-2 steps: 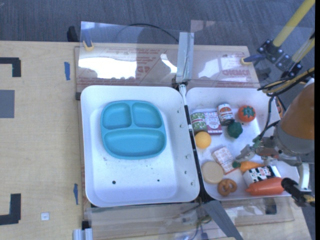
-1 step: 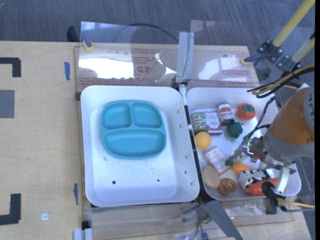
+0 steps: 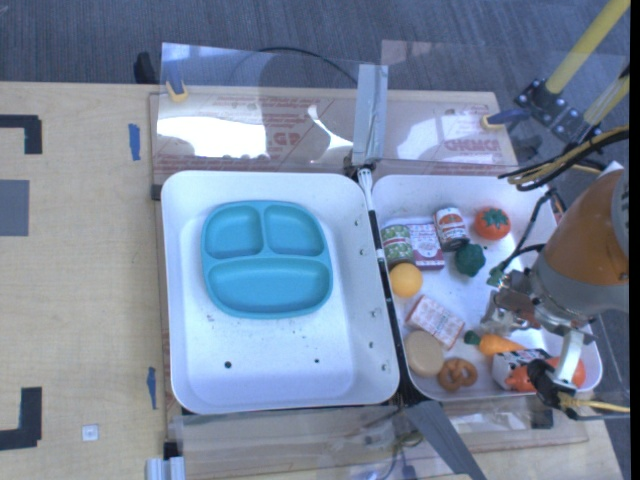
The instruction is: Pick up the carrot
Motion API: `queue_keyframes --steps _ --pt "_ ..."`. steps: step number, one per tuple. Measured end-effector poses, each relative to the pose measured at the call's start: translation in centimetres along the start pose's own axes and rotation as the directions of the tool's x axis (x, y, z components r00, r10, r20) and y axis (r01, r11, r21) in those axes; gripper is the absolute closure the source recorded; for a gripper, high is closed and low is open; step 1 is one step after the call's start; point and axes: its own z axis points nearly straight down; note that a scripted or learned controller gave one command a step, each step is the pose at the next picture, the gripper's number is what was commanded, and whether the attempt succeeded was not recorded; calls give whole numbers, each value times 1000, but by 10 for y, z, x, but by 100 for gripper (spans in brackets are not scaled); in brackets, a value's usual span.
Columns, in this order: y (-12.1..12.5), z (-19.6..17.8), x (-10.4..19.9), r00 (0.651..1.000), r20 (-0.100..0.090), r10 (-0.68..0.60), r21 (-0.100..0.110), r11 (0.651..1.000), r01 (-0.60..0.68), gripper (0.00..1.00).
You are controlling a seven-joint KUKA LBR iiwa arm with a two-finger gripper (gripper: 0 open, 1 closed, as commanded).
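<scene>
A pale wooden bench (image 3: 70, 268) stands on grey carpet (image 3: 300, 8); the jaws hover at the carrot (image 3: 492, 345), their state unclear.

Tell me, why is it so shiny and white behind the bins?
Camera view: light glares off the clear panels behind the bins, washing them white; the blue plate looks sharp; the carrot sits in shade under the arm, a bit blurry.

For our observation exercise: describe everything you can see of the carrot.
The carrot is a small orange toy, plastic by its look, with a green tip at its left end. It lies flat, roughly crosswise, on the floor of the right bin, directly below the pincer, with a brown pastry just in front of it.
</scene>
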Motion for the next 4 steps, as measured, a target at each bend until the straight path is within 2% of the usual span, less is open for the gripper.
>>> queue_keyframes --steps 1,2,3,4 --pt "55 -70 -42 954 6 299 10 954 -299 100" --pt "55 -69 -42 954 6 299 11 954 -299 0" --pt "12 -88 -37 1000 1 15 14 1000 -15 0" --pt "1 -93 -7 949 -3 -317 12 949 317 0"
